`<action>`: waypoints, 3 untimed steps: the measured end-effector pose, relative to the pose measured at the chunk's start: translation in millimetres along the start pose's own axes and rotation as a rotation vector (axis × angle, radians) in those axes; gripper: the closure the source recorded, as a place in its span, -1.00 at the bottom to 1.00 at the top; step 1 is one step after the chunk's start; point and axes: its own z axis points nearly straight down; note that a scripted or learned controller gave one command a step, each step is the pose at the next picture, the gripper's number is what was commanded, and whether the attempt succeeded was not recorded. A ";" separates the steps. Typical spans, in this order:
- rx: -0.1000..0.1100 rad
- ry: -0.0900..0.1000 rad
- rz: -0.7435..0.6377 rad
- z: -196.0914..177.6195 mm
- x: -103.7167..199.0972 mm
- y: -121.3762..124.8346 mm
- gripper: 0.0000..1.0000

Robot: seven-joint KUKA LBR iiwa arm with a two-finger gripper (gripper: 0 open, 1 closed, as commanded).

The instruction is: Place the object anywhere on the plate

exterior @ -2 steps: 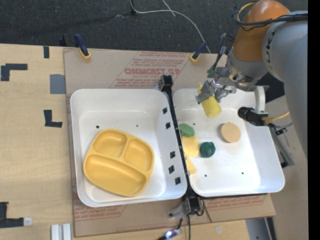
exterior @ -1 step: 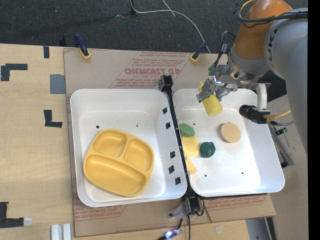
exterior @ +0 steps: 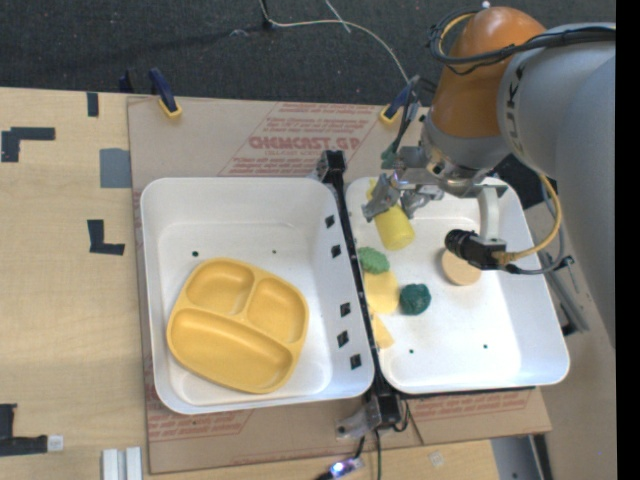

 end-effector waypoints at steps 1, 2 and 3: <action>0.000 0.000 -0.002 -4.6 58.1 -17.2 1.00; 0.002 -0.002 0.000 8.3 102.9 -37.2 1.00; 0.000 -0.001 -0.001 -1.4 146.5 -52.4 1.00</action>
